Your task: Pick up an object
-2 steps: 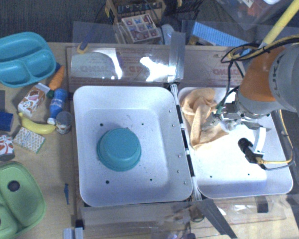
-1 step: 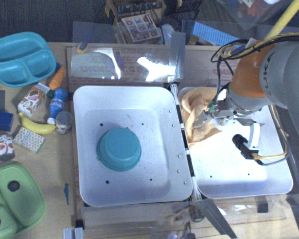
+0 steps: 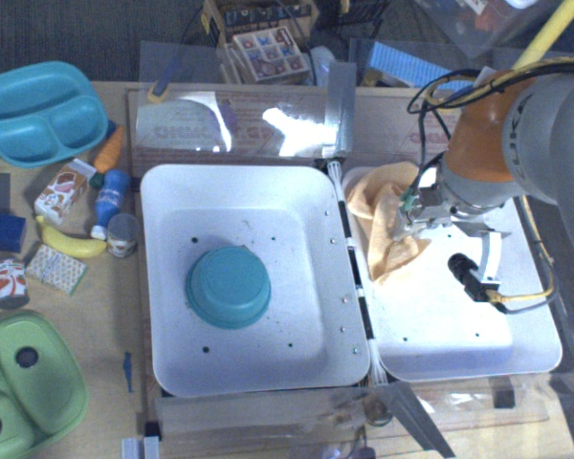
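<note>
Tan cloth (image 3: pixel 387 220) lay bunched directly beneath my gripper (image 3: pixel 408 208), whose grasp I couldn't tell, so I judged myself mid-pick, needing a clean lift next.

No readable text, brand, or number anywhere. Small carton (image 3: pixel 61 193) left of the bins has printed graphics, lettering too blurred to read. Small can (image 3: pixel 9 282) near it carries a label, illegible. Patterned box (image 3: pixel 268 51) behind the bins shows pictures, no legible words.
</note>
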You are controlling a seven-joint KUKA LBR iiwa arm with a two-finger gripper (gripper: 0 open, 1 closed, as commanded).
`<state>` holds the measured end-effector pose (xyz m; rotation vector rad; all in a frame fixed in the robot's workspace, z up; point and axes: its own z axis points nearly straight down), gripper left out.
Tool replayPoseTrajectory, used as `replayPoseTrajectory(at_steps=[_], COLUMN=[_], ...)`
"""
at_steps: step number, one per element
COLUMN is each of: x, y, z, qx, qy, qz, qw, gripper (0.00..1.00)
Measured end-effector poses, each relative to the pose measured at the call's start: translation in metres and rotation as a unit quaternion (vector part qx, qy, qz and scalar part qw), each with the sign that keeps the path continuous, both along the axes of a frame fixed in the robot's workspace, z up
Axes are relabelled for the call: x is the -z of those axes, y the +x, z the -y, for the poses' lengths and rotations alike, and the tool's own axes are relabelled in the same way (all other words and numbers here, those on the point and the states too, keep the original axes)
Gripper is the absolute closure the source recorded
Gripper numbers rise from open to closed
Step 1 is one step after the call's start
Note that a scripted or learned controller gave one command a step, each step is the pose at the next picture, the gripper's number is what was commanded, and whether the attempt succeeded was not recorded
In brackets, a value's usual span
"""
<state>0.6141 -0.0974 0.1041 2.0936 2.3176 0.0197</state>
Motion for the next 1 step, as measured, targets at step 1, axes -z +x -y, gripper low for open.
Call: replayPoseTrajectory(at_steps=[1], x=[-0.0814], y=[0.0397], z=[-0.0205], qx=[-0.086], qy=[-0.0003], qz=[-0.010], qw=[0.9963], gripper=[1.00])
